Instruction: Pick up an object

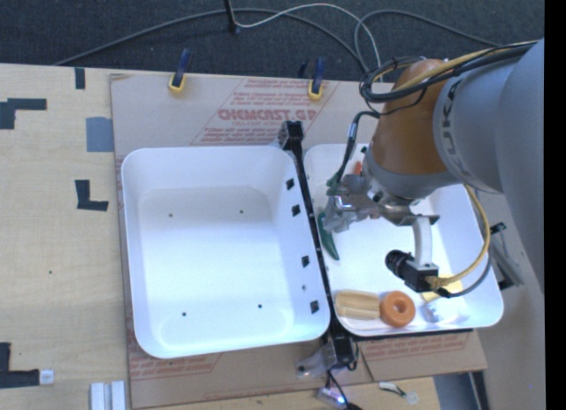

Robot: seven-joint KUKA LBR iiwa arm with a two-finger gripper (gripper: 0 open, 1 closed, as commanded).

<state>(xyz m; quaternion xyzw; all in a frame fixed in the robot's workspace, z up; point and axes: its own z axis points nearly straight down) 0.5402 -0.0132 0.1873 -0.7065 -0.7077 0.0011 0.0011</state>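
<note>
Tool (334, 216) of the grey arm hung low in the right bin (460, 311), close against the divider between the two bins, with a dark green object (329, 239) just beneath it; whether its fingers were apart or together could not be told. Toward the right bin's front edge lay a tan bread-like roll (356, 305), and touching it on the side away from the divider sat an orange ring (397, 308). Beside the ring rested a small pale object (433, 311). On the divider's other side stood the left bin (141, 249) on the cardboard-covered surface (239, 108).
</note>
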